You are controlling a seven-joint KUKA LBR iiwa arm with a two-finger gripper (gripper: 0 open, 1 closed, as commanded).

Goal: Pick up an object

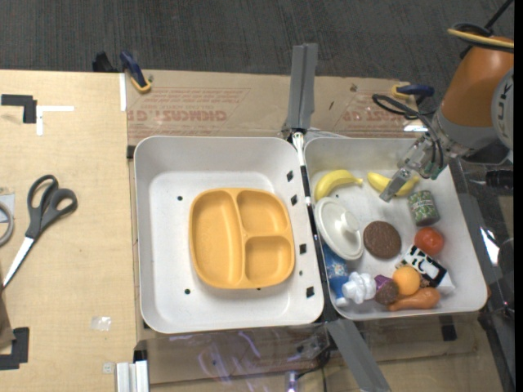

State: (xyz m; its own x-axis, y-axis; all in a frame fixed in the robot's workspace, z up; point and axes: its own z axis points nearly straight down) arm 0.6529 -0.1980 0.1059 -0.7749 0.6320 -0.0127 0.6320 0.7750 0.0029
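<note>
Tool over the far end of the right bin

My tool (402, 184) sits at the small yellow banana piece (382, 181), far right of the right bin (467, 219); I cannot tell its grip state. The piece looks light, stiff and slick-skinned, so I would pinch across its middle, clear of the larger banana (333, 183) beside it.

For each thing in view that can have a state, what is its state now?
Yellow three-compartment plastic tray: upright, nothing in it, in left white bin.
Black-handled scissors: closed, flat on the bench.
White round lid: leaning on the right bin's left wall.
Yellow banana: lying on its side.
Gripper: low over the right bin's far side.
</note>
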